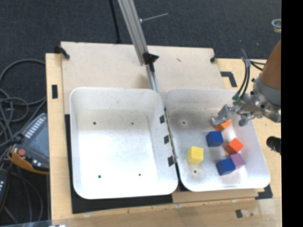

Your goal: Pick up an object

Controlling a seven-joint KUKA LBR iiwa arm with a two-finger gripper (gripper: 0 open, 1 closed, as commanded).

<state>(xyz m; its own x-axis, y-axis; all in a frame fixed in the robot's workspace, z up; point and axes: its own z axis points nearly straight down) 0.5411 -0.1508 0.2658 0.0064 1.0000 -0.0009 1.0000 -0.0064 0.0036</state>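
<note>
Here, gripper (pixel 232 113) over right bin (pixel 189 103), touching orange block (pixel 222 124) | grip state: cannot tell | lift not yet done

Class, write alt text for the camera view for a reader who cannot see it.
A grey arm's tool hangs over the right white bin, just above an orange block. Nearby lie two blue blocks, another orange, a purple and a yellow block.
</note>
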